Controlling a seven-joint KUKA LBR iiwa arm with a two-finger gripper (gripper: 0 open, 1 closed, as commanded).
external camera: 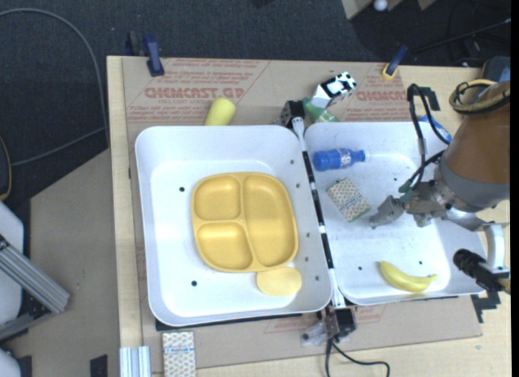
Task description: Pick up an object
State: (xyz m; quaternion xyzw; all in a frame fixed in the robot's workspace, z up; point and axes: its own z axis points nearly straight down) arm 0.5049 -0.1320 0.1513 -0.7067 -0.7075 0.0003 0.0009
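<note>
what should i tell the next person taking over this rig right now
Claw: low over the right bin, nothing seen between its fingers; open or shut can't be judged.
Right bin: blue bottle near the top, patterned block just left of the claw, banana near the front.
Left bin: yellow tray, yellow disc at its front edge.
Done: nothing lifted yet.
Left: grasp and raise one object; the block is closest.
</note>
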